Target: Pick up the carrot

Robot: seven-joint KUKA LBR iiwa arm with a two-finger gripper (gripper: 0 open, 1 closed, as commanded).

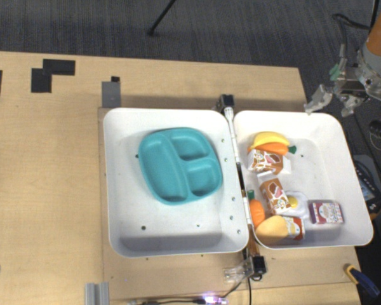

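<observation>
Seemingly smooth, tapered orange carrot (274,148)

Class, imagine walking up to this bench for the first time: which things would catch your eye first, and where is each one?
The big teal tray stands out first, lying alone in the left bin. Next comes the bright clutter along the left side of the right bin: a banana with the orange carrot just under it, and snack packets below. The gripper hangs beyond that bin's far right corner, apart from everything.
</observation>
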